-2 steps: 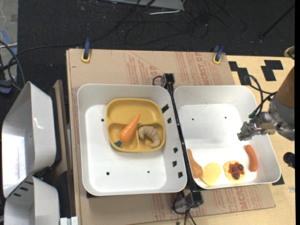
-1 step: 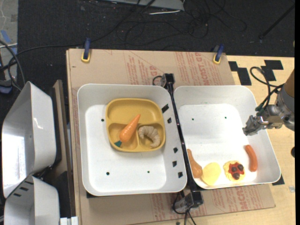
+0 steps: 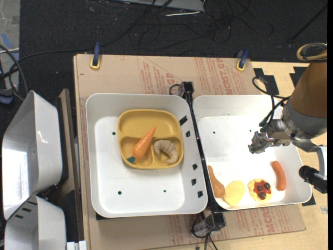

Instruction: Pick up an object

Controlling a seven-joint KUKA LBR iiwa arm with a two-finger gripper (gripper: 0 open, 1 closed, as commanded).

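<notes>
Claw (image 3: 258, 143) hovers over right bin (image 3: 234, 108), above sausage (image 3: 280, 175).

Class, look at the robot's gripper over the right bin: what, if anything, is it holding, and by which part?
Nothing is seen held. The gripper hangs above bare bin floor, apart from the sausage and the other food.

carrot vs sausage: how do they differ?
Place: the carrot lies in the yellow divided plate in the left bin; the sausage lies on the floor of the right bin.
Shape: the carrot tapers to a point and has a green end; the sausage is even in width with rounded ends.
Pose: the carrot lies diagonally; the sausage runs nearly up-down in the view.
Both are small orange-red toy foods lying flat.
</notes>
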